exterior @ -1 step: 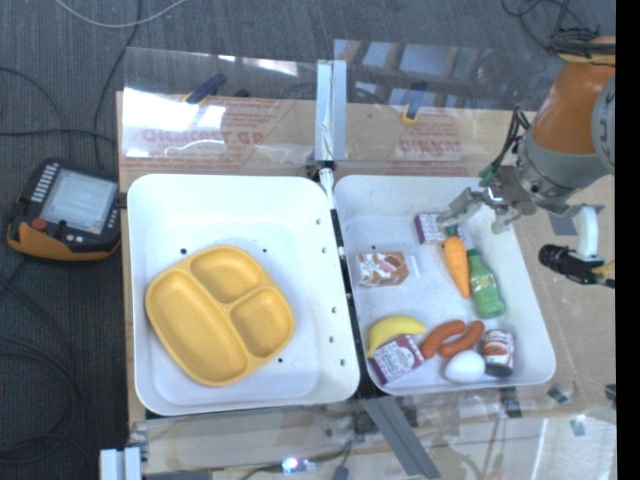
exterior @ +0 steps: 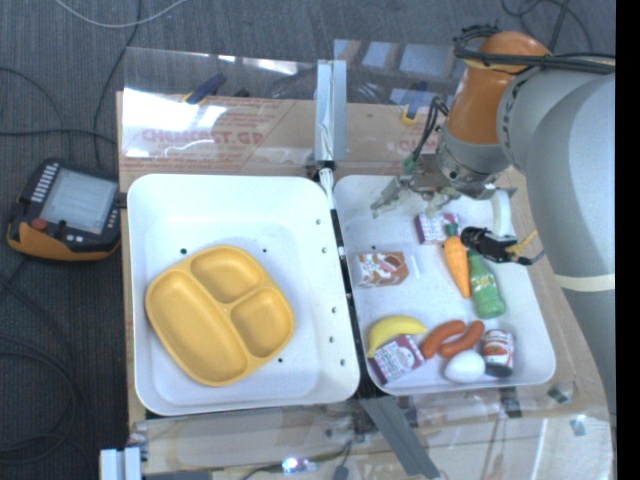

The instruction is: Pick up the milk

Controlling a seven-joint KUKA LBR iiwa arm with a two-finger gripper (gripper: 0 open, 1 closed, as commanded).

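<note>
The milk (exterior: 436, 228), as far as I can tell, is a small white and purple carton lying near the back of the right bin (exterior: 530, 368). An orange carrot (exterior: 457, 266) lies just beside it. My gripper (exterior: 408, 196) hangs over the back of that bin, a little up and left of the carton. Its fingers (exterior: 384, 202) are spread open and hold nothing. The grey arm with its orange band (exterior: 490, 98) comes in from the upper right.
The right bin also holds a brown and white packet (exterior: 383, 268), a green bottle (exterior: 485, 288), a banana (exterior: 395, 330), a maroon carton (exterior: 397, 358), sausages (exterior: 452, 338), an egg (exterior: 463, 367) and a can (exterior: 497, 350). The left bin holds a yellow divided plate (exterior: 218, 313).
</note>
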